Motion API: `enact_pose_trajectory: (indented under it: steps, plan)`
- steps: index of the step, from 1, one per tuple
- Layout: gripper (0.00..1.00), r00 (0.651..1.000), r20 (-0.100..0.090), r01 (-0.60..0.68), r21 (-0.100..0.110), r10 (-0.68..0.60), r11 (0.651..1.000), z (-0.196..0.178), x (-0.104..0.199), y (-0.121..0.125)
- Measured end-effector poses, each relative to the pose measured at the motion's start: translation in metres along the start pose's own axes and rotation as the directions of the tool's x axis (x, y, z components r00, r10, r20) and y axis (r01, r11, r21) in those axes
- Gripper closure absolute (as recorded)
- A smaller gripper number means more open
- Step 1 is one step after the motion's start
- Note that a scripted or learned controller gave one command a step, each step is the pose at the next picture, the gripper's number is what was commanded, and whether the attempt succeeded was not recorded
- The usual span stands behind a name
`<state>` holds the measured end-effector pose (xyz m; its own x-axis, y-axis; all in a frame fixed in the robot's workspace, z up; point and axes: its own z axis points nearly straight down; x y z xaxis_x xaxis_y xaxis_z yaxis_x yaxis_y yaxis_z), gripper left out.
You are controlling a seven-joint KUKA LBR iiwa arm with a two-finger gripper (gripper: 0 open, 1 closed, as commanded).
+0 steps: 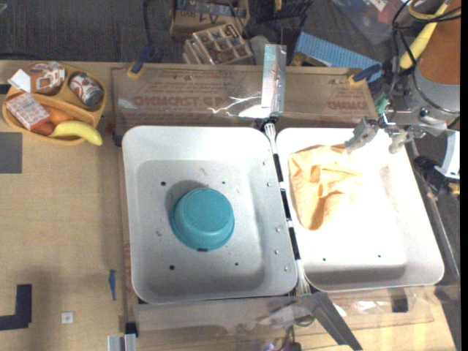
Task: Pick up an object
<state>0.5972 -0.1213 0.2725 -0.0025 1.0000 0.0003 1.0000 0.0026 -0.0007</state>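
Arm: the grey arm (439, 57) enters from the upper right, its orange band high in the corner, with the wrist reaching left and down toward the far edge of the right bin (417, 269). The gripper (376, 136) sits over that bin's top right corner. Its two fingers stand spread apart, one toward the cloth and one nearer the arm, with nothing between them. The left fingertip (356, 139) is just beside the upper edge of the cloth (contact cannot be confirmed from this angle).

Task object: an orange cloth (325, 185) lies crumpled in the left half of the right bin, near the wall shared with the other bin. Its long axis runs from the upper right, near the gripper, down to the lower left, where it narrows to a folded end.

Other items: a teal bowl (203, 218) rests upside down in the middle of the left bin (146, 269), well apart from the gripper. A tray of toy food (51, 101) with a banana (77, 131) sits on the bench at the far left
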Motion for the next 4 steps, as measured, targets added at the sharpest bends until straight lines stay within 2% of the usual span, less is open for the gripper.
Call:
enact_pose_trajectory:
  steps: [1, 2, 3, 4]
  plan:
    - [0.0, 0.994, 0.001, 0.109, -0.001, -0.109, 0.994, 0.134, 0.016, 0.024]
    - [0.0, 0.982, 0.005, 0.187, -0.015, -0.187, 0.982, 0.182, 0.005, -0.021]
    - [1.0, 0.984, 0.011, 0.18, -0.021, -0.18, 0.983, 0.17, 0.0, -0.02]
    - [0.0, 0.984, 0.01, 0.18, -0.021, -0.18, 0.983, 0.17, 0.0, -0.02]
